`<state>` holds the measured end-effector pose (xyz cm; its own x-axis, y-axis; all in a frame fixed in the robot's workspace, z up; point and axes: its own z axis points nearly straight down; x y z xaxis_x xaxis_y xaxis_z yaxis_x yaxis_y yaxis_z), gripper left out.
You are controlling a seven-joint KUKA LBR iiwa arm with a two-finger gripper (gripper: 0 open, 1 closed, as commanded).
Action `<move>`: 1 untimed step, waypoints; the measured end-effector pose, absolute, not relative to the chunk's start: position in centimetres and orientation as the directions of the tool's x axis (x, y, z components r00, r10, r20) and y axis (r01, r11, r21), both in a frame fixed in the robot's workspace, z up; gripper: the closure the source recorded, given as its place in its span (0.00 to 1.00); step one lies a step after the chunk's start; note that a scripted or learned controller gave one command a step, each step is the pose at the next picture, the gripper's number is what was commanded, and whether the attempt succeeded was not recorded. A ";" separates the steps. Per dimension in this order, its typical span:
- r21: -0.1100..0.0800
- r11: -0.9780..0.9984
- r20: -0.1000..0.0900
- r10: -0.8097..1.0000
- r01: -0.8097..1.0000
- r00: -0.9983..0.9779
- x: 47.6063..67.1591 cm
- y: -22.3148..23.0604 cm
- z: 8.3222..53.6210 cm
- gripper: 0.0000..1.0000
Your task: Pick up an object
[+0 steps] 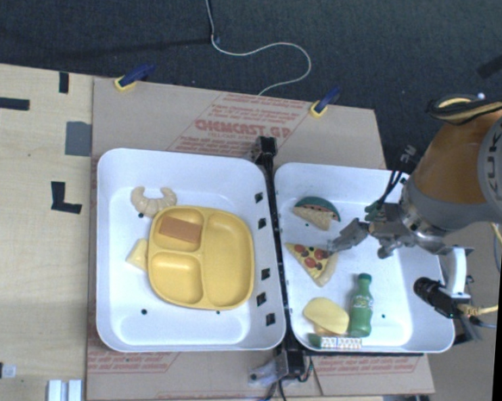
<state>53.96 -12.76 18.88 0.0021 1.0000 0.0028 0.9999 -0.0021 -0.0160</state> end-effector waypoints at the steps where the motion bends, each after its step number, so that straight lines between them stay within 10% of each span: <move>1: -0.003 0.001 0.001 1.000 1.000 -0.001 54.3 -12.8 19.6 0.00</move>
<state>54.27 -12.75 19.61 -0.0011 1.0000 0.0010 1.0000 0.0012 -0.0027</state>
